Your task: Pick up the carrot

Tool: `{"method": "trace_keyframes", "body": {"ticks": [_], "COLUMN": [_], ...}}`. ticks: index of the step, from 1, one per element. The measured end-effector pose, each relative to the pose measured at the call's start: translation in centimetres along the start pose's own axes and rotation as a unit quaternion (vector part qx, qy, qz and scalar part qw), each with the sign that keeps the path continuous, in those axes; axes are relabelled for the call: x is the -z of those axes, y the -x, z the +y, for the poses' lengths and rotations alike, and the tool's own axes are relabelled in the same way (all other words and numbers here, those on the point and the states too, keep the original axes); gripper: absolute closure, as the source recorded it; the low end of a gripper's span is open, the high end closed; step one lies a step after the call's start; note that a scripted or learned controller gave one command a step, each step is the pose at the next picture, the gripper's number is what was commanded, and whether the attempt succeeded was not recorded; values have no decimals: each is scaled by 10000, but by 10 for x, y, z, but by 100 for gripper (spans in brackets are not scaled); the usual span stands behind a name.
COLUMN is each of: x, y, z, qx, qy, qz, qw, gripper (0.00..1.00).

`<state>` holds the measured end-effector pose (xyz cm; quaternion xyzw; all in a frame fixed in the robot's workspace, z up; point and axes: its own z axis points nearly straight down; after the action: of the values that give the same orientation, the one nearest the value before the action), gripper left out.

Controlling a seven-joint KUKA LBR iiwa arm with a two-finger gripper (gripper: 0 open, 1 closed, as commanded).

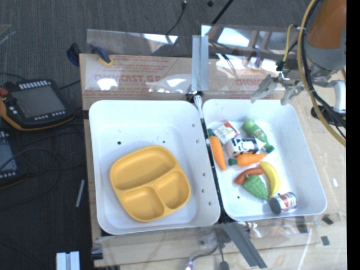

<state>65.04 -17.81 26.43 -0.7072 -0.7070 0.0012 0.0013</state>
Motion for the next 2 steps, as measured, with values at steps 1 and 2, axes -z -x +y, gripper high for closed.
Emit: {"method": "trace_keyframes", "body": {"ticks": [1,2], "x": [-122,-149], "y": [11,20], "z": [-48,-86], "qx": [886,918], "qy": [0,254], "qz": [5,-49], "qw": [9961,9954], "gripper": [0,0]}}
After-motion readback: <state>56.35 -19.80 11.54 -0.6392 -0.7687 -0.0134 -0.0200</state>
